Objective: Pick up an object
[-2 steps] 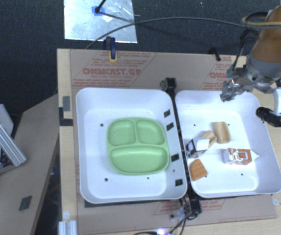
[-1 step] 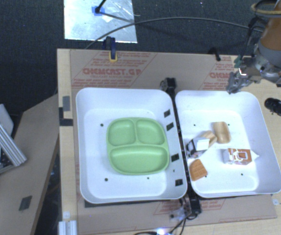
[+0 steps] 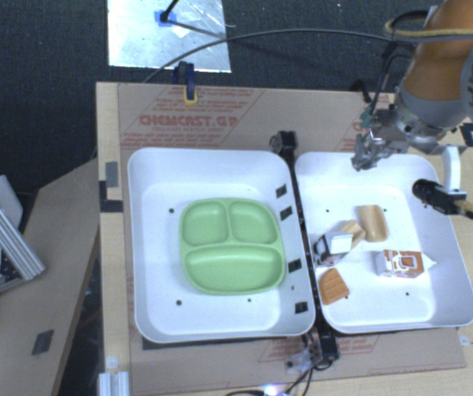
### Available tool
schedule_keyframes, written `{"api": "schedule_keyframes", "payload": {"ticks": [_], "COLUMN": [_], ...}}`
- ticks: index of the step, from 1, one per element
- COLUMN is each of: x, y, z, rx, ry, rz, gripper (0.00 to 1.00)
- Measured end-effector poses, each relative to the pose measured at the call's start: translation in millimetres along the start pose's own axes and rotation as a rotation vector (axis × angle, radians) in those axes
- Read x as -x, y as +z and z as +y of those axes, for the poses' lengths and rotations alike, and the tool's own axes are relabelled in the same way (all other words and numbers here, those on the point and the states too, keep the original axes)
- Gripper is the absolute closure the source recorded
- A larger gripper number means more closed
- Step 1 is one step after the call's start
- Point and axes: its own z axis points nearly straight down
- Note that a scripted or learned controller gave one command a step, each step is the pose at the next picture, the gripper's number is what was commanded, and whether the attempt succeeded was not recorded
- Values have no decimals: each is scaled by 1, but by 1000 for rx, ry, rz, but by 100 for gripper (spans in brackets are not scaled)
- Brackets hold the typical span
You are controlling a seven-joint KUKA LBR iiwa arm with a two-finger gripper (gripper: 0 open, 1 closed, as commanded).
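Note:
The right bin [image 3: 434, 308] holds several small items: a tan bread-like piece [image 3: 373, 220], a white and dark block [image 3: 336, 243], an orange cracker [image 3: 333, 286] and a white and orange carton [image 3: 402, 263]. My gripper [image 3: 365, 157] hangs over the bin's back left corner, above and apart from all of them. Nothing shows between its tips.
The left bin [image 3: 158, 180] carries a green divided plate [image 3: 231, 245]. Black clips [image 3: 286, 143] line the seam between the bins. A black cylindrical part [image 3: 436, 195] juts over the right bin's far right side. A cardboard sheet [image 3: 195, 114] lies under both bins.

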Motion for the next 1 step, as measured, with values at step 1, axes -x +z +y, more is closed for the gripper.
{"api": "schedule_keyframes", "payload": {"ticks": [1], "x": [-50], "y": [-8], "z": [-10], "rx": [1], "ry": [0], "rz": [0], "gripper": [100]}}
